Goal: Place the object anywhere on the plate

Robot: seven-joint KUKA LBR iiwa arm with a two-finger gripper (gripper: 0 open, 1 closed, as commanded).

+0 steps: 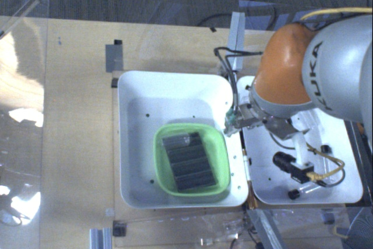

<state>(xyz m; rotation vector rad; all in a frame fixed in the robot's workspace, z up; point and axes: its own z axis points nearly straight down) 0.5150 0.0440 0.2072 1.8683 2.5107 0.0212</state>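
Note:
A green square plate point(220, 155) lies in the front half of the left white bin point(135, 125). On the plate rests a dark grey ribbed rectangular block point(187, 161), lying flat and slightly turned. My gripper point(252, 118) hangs under the orange-banded wrist, above the wall between the two bins and just right of the plate's far right corner. The wrist hides most of it. Nothing shows between gripper and block; they are apart.
The right white bin point(344, 183) lies under the arm, and the arm's grey body covers its far half. Two small black clamps point(118, 44) sit on the wooden bench beyond the left bin. Bare bench stretches to the left.

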